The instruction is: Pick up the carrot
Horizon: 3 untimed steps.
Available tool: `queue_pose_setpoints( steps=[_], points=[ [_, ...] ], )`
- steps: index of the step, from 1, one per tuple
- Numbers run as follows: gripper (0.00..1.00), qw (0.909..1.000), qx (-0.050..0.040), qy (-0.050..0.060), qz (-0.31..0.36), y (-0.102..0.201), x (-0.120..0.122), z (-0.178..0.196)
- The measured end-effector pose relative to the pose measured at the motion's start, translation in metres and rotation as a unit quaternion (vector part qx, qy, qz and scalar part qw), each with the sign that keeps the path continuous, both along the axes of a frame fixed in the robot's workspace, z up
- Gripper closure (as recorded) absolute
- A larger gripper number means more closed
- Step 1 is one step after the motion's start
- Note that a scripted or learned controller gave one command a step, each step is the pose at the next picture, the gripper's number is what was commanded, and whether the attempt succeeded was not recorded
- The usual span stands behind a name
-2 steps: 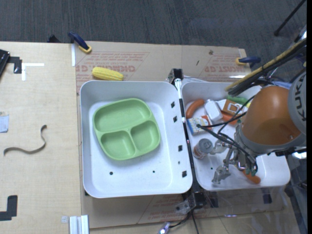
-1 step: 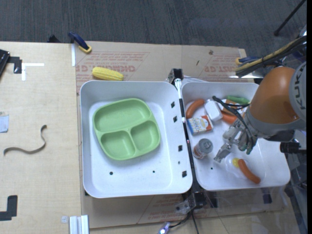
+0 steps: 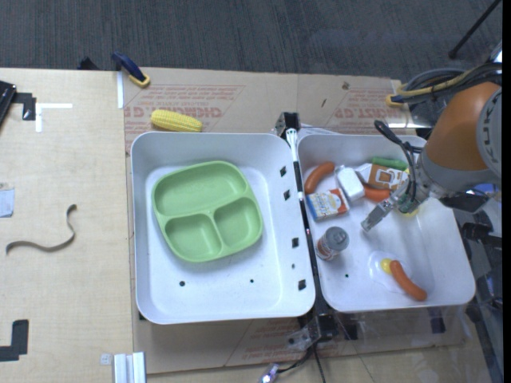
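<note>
The carrot (image 3: 377,192), an orange piece with a green top (image 3: 389,163), lies near the back of the right bin (image 3: 447,246), partly hidden by the arm's wrist. My gripper (image 3: 374,218) reaches in from the right and points down and left, its tip just in front of the carrot and low over the bin floor. I see nothing held at the tip.
The right bin also holds an orange sausage (image 3: 318,175), a white block (image 3: 350,183), a small carton (image 3: 326,204), a can (image 3: 332,242) and another orange piece (image 3: 406,281) at the front right. A green divided plate (image 3: 207,211) sits in the left bin. A corn cob (image 3: 176,120) lies behind it.
</note>
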<state>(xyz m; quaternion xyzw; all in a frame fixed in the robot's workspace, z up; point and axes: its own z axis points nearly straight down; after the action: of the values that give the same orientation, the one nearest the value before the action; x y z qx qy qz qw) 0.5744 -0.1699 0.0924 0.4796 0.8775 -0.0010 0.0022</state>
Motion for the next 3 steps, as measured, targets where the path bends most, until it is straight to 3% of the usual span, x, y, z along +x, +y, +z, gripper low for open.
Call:
queue_pose_setpoints(
  steps=[1,2,3],
  points=[
    [0.0,0.9968,0.0017,0.002,0.08,0.033,-0.097,-0.001],
    [1.0,0.9968,0.0009,0.001,0.08,0.033,-0.096,0.008],
    [1.0,1.0,0.0007,0.0,-0.005,-0.035,-0.079,-0.001]
  ],
)
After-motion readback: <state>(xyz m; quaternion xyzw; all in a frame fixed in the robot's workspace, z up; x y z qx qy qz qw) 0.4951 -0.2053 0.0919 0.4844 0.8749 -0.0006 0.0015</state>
